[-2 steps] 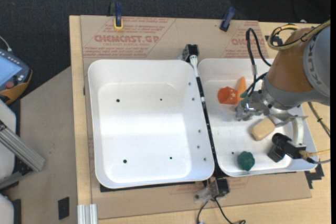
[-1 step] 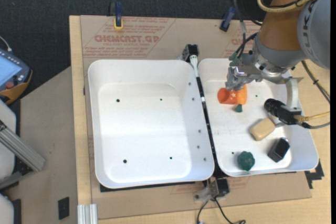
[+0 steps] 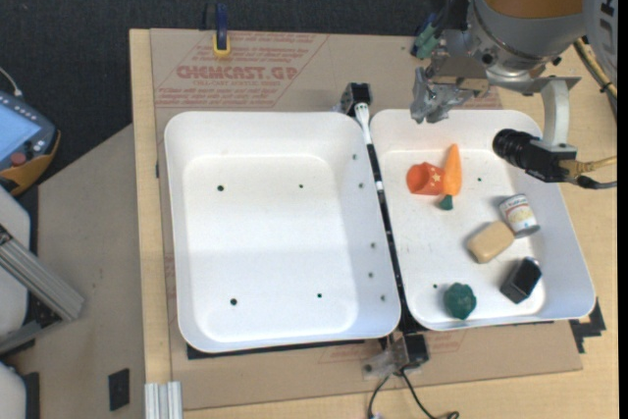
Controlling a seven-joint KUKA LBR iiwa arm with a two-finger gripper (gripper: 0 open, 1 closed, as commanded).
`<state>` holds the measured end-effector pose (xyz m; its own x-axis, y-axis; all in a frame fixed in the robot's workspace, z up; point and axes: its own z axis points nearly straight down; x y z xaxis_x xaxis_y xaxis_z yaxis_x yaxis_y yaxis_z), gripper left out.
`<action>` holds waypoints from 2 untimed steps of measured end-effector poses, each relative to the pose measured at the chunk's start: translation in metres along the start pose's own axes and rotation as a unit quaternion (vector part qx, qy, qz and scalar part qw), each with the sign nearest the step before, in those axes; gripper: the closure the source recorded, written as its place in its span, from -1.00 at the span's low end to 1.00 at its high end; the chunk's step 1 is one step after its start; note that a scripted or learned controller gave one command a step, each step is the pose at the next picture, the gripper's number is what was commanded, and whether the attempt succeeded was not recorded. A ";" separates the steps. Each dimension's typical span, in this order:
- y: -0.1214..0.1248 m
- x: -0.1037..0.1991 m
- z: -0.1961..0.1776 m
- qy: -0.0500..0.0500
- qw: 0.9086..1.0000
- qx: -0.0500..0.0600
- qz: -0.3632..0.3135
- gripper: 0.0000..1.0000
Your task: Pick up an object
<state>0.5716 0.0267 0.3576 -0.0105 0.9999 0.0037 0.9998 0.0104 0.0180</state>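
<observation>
While the arm is reaching in from the right of the camera view, the gripper (image 3: 432, 106) is hanging over the far rim of the right bin (image 3: 559, 255), and I cannot tell from this slant how it is set; nothing is showing in its grasp. The things to pick are all lying in that right bin: an orange carrot (image 3: 451, 170) leaning against a small orange piece (image 3: 424, 179), with a tiny green bit (image 3: 445, 202) just beside them, a small white can (image 3: 516, 213), a tan block (image 3: 489, 241), a black block (image 3: 521, 280) and a green lump (image 3: 459, 300) near the front. That is making one of each, seven in all, while the left bin (image 3: 196, 162) is sitting beside it on the counter (image 3: 245, 64). The risk, as I judge it, is coming from the rim: a descent from here could be striking the bin wall, and the carrot touching its neighbour could be causing a slip or a double grab.
</observation>
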 end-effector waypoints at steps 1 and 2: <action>-0.064 -0.019 0.114 -0.002 1.000 0.017 0.007 1.00; -0.059 -0.024 0.093 -0.002 1.000 0.007 0.006 1.00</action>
<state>0.5146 0.0023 0.2639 0.0006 1.0000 -0.0008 1.0000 -0.0006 0.0031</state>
